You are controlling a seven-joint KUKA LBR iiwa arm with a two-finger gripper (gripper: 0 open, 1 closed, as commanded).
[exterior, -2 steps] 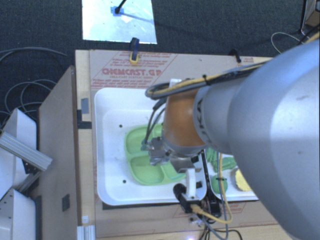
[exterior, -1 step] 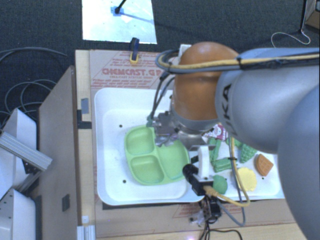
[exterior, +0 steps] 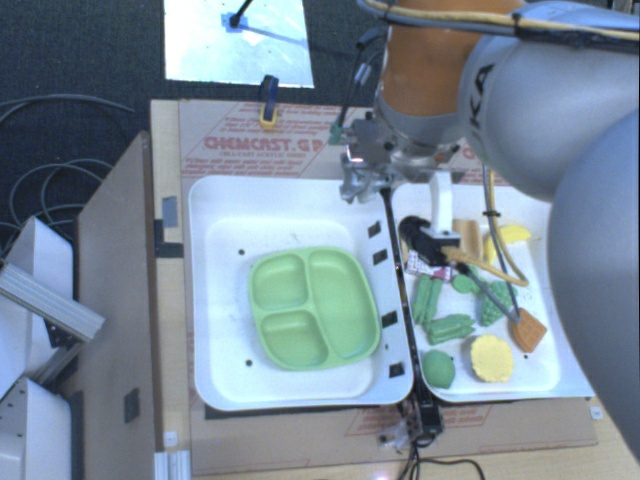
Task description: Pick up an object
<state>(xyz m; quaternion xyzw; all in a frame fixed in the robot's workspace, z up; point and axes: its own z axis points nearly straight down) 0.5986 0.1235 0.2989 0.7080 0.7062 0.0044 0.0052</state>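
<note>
Closest to my camera looms the grey arm with its orange band (exterior: 545, 93), reaching in over the right-hand shallow white bin (exterior: 537, 378). Its gripper (exterior: 354, 182) hangs above the far end of the wall between the bins, I judge so that either side is in reach. I cannot tell whether it is released or clenched.

Nearer me and view-left of it, a pale green three-compartment plastic tray (exterior: 315, 308) lies flat in the left-hand white bin (exterior: 225, 238), which makes it awkward to pinch. Nearer me and view-right of the gripper, a heap of small green plastic pods (exterior: 447, 326) and a round yellow toy piece (exterior: 491, 358) offers likelier picks, none yet lifted.
</note>
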